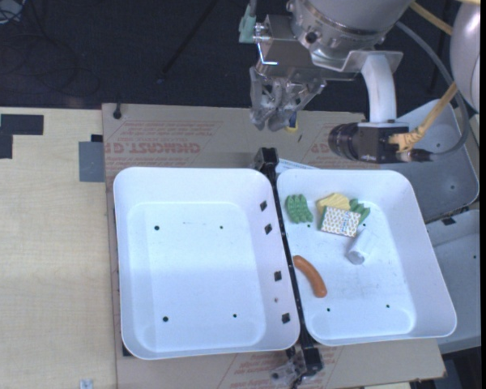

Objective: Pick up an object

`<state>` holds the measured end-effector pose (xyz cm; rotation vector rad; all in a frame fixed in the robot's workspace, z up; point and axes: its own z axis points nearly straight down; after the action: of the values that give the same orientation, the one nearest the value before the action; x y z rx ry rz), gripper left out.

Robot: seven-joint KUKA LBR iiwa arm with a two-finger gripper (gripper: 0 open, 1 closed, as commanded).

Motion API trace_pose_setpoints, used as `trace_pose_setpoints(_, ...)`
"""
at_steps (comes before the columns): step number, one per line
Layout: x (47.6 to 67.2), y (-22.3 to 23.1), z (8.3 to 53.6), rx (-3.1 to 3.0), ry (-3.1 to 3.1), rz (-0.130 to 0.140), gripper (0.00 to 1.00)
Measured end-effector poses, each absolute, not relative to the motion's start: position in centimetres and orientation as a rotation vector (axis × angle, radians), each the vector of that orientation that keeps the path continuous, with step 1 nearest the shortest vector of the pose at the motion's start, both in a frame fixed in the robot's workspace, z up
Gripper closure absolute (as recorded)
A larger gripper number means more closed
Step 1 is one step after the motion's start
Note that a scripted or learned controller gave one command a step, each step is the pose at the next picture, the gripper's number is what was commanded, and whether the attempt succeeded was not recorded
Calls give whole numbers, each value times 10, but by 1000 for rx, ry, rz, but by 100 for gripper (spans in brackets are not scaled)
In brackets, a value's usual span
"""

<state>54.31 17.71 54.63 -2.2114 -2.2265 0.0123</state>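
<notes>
The right bin (405,298) holds several small things. A green toy (299,209) lies near its upper left. Beside it are a yellow wedge (334,201) and a pale dotted block (340,220), with another green piece (360,211) at their right. A small grey-white cylinder (357,252) lies below them. An orange sausage-shaped toy (310,275) rests close to the divider. My gripper (277,113) hangs high above the bench, beyond the far rims of the bins, with nothing seen between its fingers.
The left bin (146,314) sits beside the right one on a brown board (170,136). A black clip (266,157) stands where the two far rims meet. Pale tabletop (40,258) lies at the left.
</notes>
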Motion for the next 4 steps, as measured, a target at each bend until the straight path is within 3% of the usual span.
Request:
trace_pose_setpoints(1,536,150,329,-2217,-2212,31,100)
trace_pose_setpoints(2,476,134,451,-2219,-2224,-3,100)
trace_pose_setpoints(3,492,169,520,-2218,-2227,-6,100)
trace_pose_setpoints(4,530,168,490,-2221,-2220,8,100)
